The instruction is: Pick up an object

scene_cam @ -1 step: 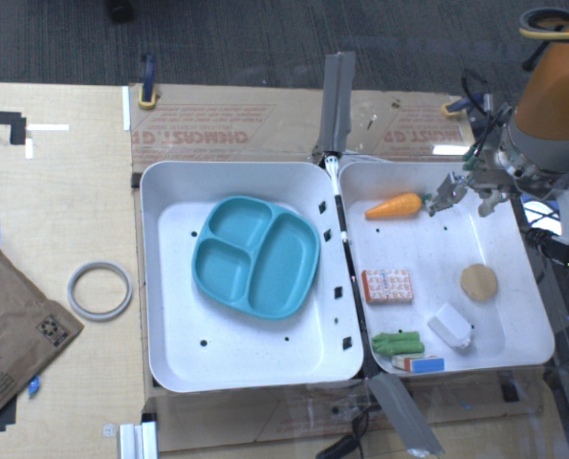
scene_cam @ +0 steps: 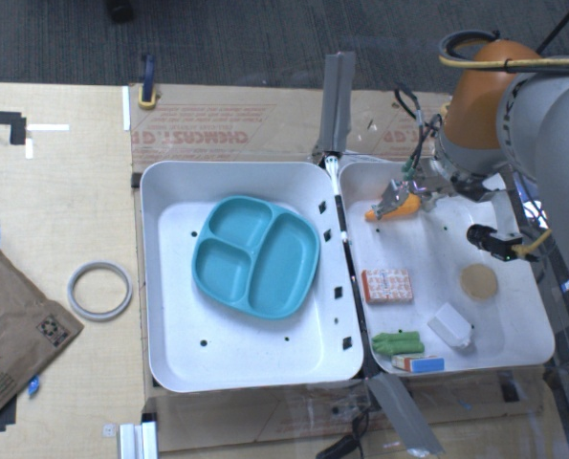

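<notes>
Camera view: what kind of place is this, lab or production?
Likely a robotics lab pick-test bench: two white bins side by side on a taped cardboard-and-wood bench, a grey arm reaching in, and assorted items, such as a teal divided plate and a tape roll.

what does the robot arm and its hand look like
The arm is bulky, rounded and light grey, with an orange band above the wrist. Thin black cables loop beside it, and a yellow-edged hose arcs over the top. The hand is small, dark metal.

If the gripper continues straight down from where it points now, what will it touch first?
Most likely the orange object lying directly at the gripper, then the right bin floor; depth is unclear from above.
</notes>
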`<state>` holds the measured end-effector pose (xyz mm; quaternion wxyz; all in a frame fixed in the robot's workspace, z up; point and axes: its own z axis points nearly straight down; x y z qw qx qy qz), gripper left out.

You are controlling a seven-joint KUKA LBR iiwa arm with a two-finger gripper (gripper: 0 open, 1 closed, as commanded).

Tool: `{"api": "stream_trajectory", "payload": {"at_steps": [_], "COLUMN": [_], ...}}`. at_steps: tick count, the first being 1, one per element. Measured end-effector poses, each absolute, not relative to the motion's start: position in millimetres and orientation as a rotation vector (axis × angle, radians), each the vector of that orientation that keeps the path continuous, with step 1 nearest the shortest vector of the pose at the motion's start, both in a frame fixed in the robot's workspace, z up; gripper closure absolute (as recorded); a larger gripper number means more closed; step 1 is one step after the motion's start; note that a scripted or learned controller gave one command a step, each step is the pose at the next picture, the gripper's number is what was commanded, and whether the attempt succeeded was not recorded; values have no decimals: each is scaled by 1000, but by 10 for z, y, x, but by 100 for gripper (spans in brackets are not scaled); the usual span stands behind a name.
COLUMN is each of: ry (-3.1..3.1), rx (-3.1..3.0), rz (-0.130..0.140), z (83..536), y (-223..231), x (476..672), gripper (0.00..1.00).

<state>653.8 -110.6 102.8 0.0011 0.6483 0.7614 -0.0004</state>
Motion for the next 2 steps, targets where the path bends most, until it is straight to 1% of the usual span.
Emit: {"api": "stream_trajectory", "payload": {"at_steps": [1,2], "ry": [2365,2510], "rx": [2066,1889], "rz": [-6,-1], "z": [950,917], "y": [-1018,-1028], "x": [6584,5916], "gripper": [0,0]}}
